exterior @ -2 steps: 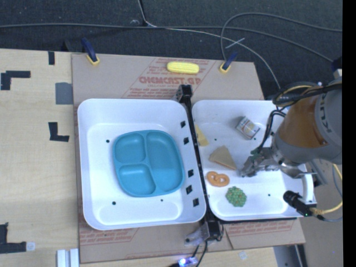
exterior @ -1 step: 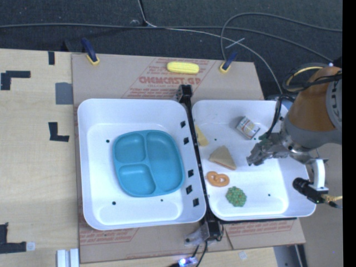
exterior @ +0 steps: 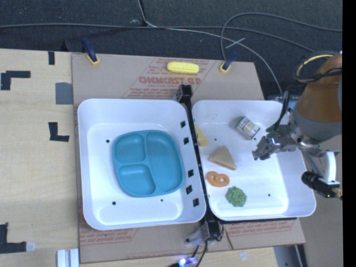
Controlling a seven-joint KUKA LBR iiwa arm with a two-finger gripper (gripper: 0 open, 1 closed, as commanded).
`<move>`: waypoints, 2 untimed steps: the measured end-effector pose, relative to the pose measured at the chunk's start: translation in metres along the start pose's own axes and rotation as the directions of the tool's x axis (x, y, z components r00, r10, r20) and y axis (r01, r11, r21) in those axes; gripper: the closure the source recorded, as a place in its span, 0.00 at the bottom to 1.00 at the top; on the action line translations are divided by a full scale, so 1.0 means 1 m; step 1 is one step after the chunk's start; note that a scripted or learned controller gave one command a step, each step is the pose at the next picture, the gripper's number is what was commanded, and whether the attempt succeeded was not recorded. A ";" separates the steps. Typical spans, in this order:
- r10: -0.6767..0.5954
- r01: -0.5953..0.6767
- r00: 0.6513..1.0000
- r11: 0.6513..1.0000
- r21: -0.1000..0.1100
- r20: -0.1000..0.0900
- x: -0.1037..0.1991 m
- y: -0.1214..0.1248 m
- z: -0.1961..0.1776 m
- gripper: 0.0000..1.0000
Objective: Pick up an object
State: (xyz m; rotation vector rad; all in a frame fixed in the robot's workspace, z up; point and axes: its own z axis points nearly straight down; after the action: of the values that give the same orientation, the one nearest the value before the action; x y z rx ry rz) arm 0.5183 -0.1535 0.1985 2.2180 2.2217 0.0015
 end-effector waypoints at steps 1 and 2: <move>0.001 -0.001 1.000 1.000 -0.002 0.001 -0.003 -0.007 -0.048 1.00; -0.005 0.005 1.000 1.000 0.003 -0.002 0.053 0.009 -0.050 1.00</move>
State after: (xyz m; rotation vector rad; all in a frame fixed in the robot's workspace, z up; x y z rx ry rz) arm 0.5266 -0.1005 0.2480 2.2148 2.2302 0.0012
